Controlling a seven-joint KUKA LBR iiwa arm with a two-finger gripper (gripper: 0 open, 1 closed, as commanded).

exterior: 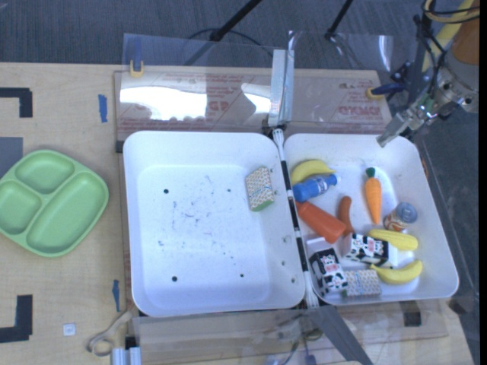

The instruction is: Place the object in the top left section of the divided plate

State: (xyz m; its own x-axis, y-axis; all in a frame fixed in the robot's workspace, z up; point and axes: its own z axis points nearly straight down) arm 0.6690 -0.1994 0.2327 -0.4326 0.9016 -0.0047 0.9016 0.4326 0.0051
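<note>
At far left on the wooden bench sits a green divided plate (52, 201), three sections, nothing on it. Two white bins fill the middle: a patterned sponge (260, 187) in the left bin (152, 158), toy food (carrot (373, 195), bananas) in the right. Above the right bin's far corner hovers the gripper (396, 131), holding nothing.

Below and to the left of the gripper (396, 131), the right bin (434, 204) holds a carrot (373, 196), a blue bottle (314, 187) touching a banana (308, 169), an orange bottle (321, 220) and two more bananas (399, 257) nearest the front. Farther left of the gripper, the left bin (152, 226) holds a small patterned sponge (260, 188) by its right wall. Strips of blue tape (102, 108) mark the wooden surface (61, 90) far to the gripper's left.
</note>
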